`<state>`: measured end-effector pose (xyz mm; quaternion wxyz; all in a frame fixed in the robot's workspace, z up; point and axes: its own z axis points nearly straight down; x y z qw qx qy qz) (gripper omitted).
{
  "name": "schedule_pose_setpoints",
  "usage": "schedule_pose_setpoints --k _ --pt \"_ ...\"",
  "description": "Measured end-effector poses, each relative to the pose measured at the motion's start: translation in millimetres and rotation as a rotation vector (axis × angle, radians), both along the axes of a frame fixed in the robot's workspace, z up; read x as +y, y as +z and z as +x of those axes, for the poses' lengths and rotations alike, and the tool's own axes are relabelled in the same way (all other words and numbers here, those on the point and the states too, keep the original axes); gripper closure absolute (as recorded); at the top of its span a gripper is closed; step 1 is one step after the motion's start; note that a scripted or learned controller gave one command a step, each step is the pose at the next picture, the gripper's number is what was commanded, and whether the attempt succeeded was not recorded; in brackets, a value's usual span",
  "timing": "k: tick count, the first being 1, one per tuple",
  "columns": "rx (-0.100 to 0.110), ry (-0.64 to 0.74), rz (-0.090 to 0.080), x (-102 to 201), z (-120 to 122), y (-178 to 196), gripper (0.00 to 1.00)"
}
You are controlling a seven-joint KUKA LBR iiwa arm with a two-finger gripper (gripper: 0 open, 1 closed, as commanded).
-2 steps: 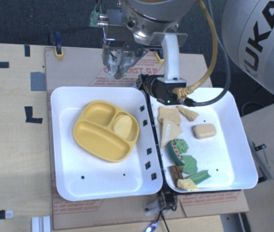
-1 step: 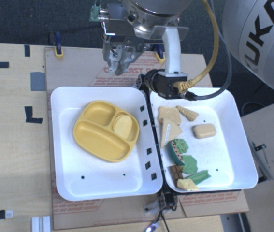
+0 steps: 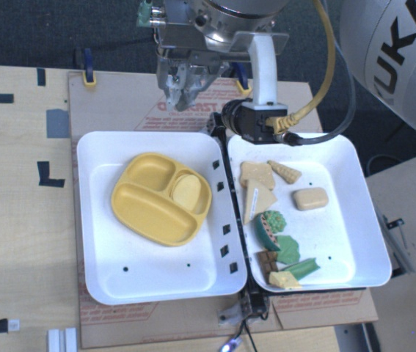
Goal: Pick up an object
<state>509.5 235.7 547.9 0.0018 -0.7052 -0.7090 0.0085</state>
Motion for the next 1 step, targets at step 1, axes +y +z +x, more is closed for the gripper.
schedule_pose_setpoints --k 1 --pt "0.005 0.001 -0.003 1.0 1.3 7.6 1.00"
